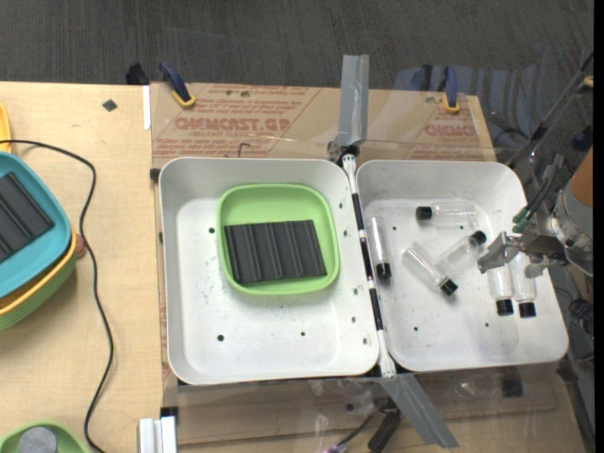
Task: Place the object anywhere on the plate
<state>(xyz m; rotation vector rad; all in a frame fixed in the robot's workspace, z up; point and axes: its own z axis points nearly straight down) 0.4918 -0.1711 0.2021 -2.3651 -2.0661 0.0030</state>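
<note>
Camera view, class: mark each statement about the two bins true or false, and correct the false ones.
1. The green plate sits in the left bin. True.
2. The clear tubes lie on the plate. False: they lie in the right bin.
3. A dark ribbed mat rests on the plate. True.
4. The pincer is over the left bin. False: it is over the right bin's right side.

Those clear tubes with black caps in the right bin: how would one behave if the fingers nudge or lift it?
The clear tubes lie on their sides, smooth and round, so a nudge would probably roll one across the right bin. They look like thin, see-through plastic, so likely light. The slick surface might slip from the gripper. On the green plate, the ridged black insert may check rolling.
</note>
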